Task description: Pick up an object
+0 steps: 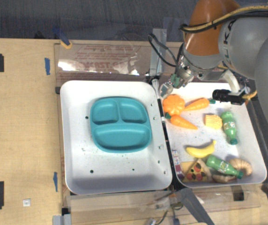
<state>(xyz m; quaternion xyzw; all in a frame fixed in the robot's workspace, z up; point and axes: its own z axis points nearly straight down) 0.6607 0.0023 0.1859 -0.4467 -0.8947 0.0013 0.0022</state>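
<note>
**Over the right bin's far left corner: gripper above toy food**

Over the far left corner of the right bin (258, 139): gripper (175, 82), hung from grey arm (251, 36) with orange band (211, 20), reaching in from the right. Fingers too small and blurred to read; cannot tell whether spread or closed. Nothing seen between them.

Just below the gripper: orange pumpkin (173, 104), close against the wall between the bins. Likely target, judged from nearness alone; awkward spot, little room on the wall side.

Beside the pumpkin: upper carrot (197, 103), pointing right; lower carrot (182, 122), lying at a slant, touching or nearly touching the pumpkin.

Middle of the right bin: yellow ridged piece (212, 121); upright-lying green bottle (229, 127) just beside it; banana (201, 149) nearer the front.

Front of the right bin: pizza slice (196, 170), second green bottle (223, 166) lying across a tan pastry (241, 165). Crowded together, probably hard to take singly.

Far right rim: black fitting (227, 96), cabled; purpose unclear.

Left bin (73, 139): teal divided tray (121, 124), set flat near the middle, well apart from the food. Probably a receiving place, not a pick item.

Bench (17, 125): tan board, blue tape marks.

Task status, by judgement: nothing lifted yet; approach stage.
</note>
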